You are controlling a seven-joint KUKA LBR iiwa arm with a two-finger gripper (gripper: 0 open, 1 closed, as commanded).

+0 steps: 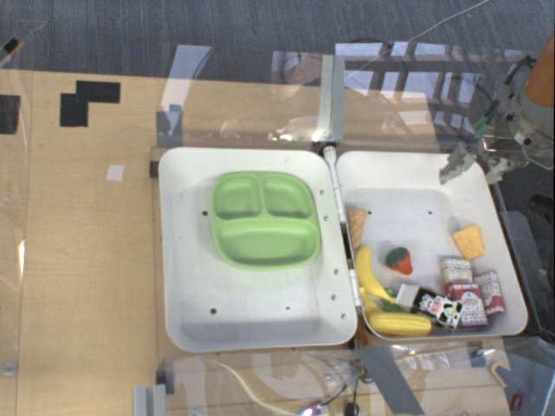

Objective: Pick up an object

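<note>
Pincer [473,165] hangs over the right bin's [416,199] far right corner, fingers spread apart, gripping nothing. Below it in that bin lie a cheese wedge [469,242], strawberry [399,260], banana [369,275] and corn cob [400,323]. Left bin [186,319] carries a green divided plate [264,218].

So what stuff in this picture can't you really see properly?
- The grey gripper, camera view: small and blurry at the right bin's far corner, so its fingers can't be read.
- The grey arm with the orange band: cut off by the picture's right edge.
- The small red-and-white cartons: print too small to read.
- The curved yellow banana: its lower end is tucked behind the black-and-white patterned box.
</note>
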